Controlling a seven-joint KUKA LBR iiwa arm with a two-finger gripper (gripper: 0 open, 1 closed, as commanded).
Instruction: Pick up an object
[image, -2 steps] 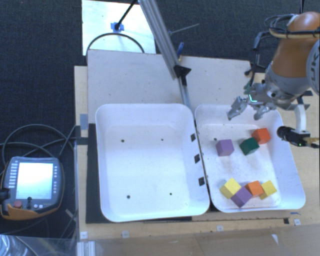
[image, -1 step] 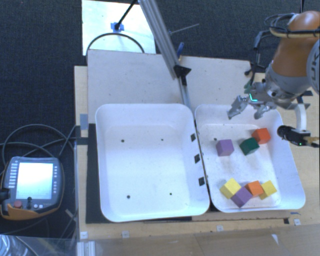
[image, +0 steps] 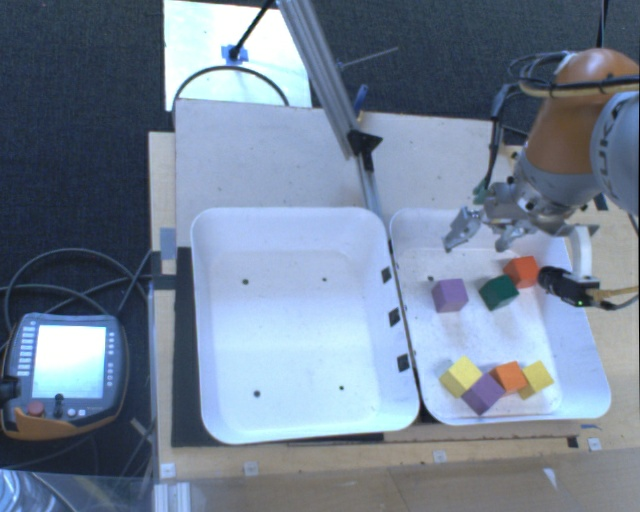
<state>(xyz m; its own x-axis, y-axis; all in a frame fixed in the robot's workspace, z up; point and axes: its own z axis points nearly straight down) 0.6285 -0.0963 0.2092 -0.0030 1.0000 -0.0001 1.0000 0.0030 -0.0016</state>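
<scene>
Grey arm above the right bin

Grey arm's gripper (image: 487, 231) hung over the right bin's (image: 590, 395) far edge, fingers spread open, nothing between them. Purple block (image: 449, 294), green block (image: 498, 292) and orange block (image: 521, 270) lay mid-bin; four more blocks (image: 496, 380) clustered by its near edge.

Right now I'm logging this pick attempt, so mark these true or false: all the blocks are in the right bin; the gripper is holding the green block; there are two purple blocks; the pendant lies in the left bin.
1. All blocks lie in the right bin: true.
2. The gripper holds the green block: false; the block lies on the bin floor, apart from the gripper, which hangs above the bin's far end.
3. Two purple blocks: true, one mid-bin, one in the near cluster.
4. The pendant lies in the left bin: false; it sits off the bench's left side.
</scene>
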